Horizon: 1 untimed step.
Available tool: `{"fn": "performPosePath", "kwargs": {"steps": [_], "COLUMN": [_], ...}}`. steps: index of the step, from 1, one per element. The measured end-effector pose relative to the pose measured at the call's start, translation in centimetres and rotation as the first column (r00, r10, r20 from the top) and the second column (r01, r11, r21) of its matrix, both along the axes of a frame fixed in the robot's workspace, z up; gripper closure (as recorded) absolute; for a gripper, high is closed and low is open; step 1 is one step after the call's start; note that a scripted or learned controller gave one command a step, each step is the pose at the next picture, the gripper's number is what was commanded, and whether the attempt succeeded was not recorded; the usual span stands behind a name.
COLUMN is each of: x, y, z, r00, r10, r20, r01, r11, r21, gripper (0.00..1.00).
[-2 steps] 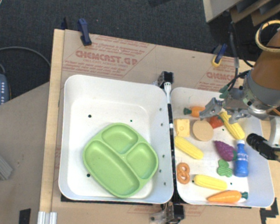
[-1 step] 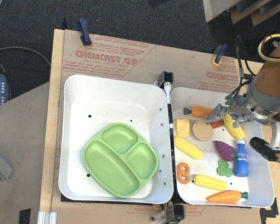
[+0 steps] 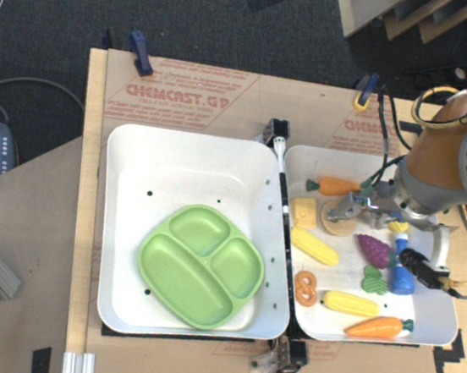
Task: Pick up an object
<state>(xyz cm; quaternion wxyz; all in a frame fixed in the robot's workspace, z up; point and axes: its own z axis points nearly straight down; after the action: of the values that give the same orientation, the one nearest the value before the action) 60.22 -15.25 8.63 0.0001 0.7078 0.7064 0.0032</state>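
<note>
Down in the right bin (image 3: 446, 324), the gripper (image 3: 342, 214) hangs low over the upper middle, the arm (image 3: 450, 159) reaching in from the right with its orange band above the wrist. Whether the jaws are open or closed I cannot tell (the metal parts blur together there). Just under the gripper lies a tan round piece (image 3: 339, 227), and no toy can be seen held in it. A small carrot (image 3: 333, 186) lies just above and to the left of the gripper; a cheese wedge (image 3: 303, 212) sits to its left, near the bin's inner wall. Below come a corn cob (image 3: 314, 247), a pretzel (image 3: 305, 287), a banana (image 3: 351, 303) and a large carrot (image 3: 379, 328) along the front edge. A purple piece (image 3: 373, 248), a green piece (image 3: 374, 282) and a blue piece (image 3: 401, 279) cluster toward the right. Over in the left bin (image 3: 133, 168), a green divided plate (image 3: 200, 265) rests alone near the front.
</note>
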Motion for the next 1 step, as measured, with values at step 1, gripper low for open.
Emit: {"fn": "performPosePath", "kwargs": {"steps": [1], "x": [5.25], "y": [3.02], "z": [-0.02], "r00": [1.0], "r10": [0.008], "r20": [0.001], "r01": [-0.008], "r11": [1.0], "r21": [-0.005], "gripper": [0.0]}}
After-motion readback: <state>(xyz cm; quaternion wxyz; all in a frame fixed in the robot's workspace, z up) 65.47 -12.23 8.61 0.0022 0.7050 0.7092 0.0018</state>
